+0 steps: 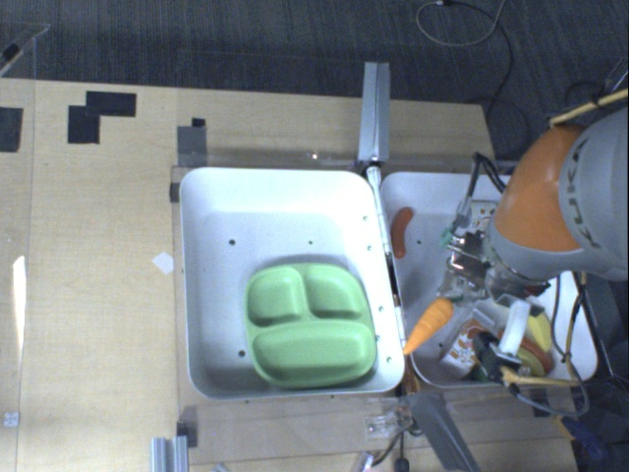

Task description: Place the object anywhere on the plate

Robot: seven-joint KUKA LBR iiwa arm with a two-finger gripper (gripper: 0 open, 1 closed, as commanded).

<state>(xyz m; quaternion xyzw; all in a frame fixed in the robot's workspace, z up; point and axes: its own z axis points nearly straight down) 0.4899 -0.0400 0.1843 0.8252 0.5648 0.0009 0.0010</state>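
A KUKA arm's gripper (460, 298) hangs over the right bin (425, 197), seemingly pinching the carrot (429, 325) by its top; the slanting root could slip free before reaching the green plate (311, 324) in the left bin (211, 264).

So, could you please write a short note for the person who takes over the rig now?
Hand: low in the right bin, by the thick end of the carrot; a grip cannot be confirmed.
Carrot: in the right bin, tip against the wall beside the left bin.
Plate: green, in the left bin, nothing on it.
Done: nothing placed.
Left: grasp an object, carry it over, set it on the plate.
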